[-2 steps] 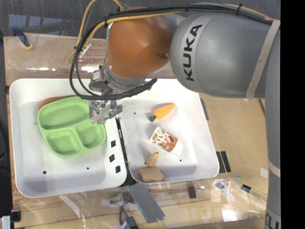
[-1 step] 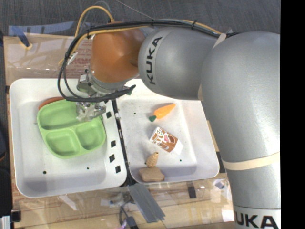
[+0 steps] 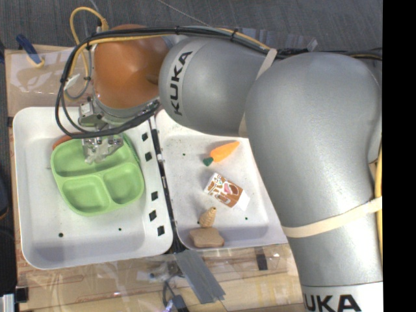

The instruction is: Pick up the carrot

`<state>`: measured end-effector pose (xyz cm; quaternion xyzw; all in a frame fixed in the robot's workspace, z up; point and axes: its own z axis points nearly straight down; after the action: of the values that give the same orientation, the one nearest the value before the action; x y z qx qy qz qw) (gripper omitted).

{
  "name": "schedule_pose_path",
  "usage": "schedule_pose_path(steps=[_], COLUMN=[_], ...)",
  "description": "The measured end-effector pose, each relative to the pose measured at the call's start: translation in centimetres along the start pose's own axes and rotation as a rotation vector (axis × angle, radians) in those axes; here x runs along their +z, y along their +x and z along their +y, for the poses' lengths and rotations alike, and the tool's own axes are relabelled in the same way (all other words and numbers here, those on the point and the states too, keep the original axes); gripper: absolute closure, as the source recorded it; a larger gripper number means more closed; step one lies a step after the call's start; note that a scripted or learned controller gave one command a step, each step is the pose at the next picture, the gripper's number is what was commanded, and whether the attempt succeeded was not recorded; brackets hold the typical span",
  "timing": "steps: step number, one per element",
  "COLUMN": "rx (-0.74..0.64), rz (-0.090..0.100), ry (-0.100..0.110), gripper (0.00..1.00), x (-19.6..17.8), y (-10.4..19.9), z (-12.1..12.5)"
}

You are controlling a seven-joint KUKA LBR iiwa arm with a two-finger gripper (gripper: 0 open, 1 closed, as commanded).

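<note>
From the camera above, we read "KUKA" in dark letters on the grey arm (image 3: 214,83), once on the joint near the orange band and again, partly cut off, at the bottom right of the picture. The small packet (image 3: 225,192) in the right bin (image 3: 257,223) carries a brown and white printed picture, but its lettering is too small for us to read.

The carrot (image 3: 223,152) lies in the right bin, near its far side, orange with a green tip pointing left, and nothing touches it. Below it lies the packet, and nearer the front edge sit a small cone-shaped piece (image 3: 207,218) and a tan lump (image 3: 207,239).

The pincer (image 3: 101,147) hangs over the left bin (image 3: 39,239), above the far compartment of a green divided tray (image 3: 101,181); we cannot tell how it stands.

Both white bins sit side by side on a pale wooden worktop (image 3: 39,77). A dark grey carpeted floor (image 3: 195,5) shows beyond it.
</note>
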<state>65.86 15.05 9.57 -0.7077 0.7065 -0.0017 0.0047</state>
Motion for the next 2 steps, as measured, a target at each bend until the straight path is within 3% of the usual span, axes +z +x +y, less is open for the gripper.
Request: schedule_pose_path(steps=[1,2], rx=[0.179,-0.088], rz=[-0.001,0.003], ry=[0.006,-0.011], gripper=[1.0,1.0], x=[-16.2,-16.4], y=[-4.0,-4.9], z=[0.2,3.6])
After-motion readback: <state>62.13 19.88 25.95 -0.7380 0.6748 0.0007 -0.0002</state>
